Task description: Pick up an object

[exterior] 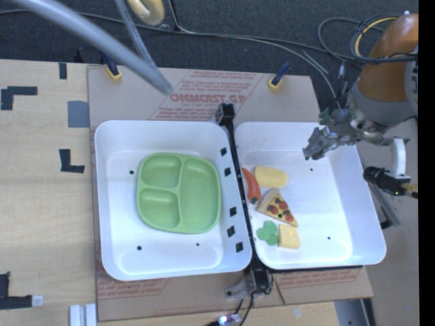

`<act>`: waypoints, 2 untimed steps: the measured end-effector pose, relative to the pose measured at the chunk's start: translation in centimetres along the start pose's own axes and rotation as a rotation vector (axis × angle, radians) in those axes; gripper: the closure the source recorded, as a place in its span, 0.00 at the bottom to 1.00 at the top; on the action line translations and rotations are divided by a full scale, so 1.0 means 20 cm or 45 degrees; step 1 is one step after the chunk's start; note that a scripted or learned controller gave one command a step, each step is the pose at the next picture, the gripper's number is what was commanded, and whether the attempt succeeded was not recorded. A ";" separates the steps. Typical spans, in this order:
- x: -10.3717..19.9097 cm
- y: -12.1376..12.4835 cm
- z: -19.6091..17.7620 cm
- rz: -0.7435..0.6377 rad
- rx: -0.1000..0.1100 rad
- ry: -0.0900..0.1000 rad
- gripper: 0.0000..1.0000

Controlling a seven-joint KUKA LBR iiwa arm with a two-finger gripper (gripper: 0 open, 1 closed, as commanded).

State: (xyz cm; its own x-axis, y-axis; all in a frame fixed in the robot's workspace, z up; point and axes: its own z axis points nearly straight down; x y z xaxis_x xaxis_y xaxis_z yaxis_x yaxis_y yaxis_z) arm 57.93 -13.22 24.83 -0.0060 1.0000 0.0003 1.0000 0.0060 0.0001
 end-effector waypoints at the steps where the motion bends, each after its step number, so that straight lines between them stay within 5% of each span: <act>1: 0.23 0.03 0.06 0.001 0.002 0.000 1.00; 2: 0.51 0.03 0.06 -0.001 0.002 0.001 1.00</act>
State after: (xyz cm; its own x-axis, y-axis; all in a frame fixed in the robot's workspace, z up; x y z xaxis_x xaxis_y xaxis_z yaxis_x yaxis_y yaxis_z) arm 58.55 -3.04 23.69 -0.0065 1.0000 0.0014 1.0000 0.0065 -0.0015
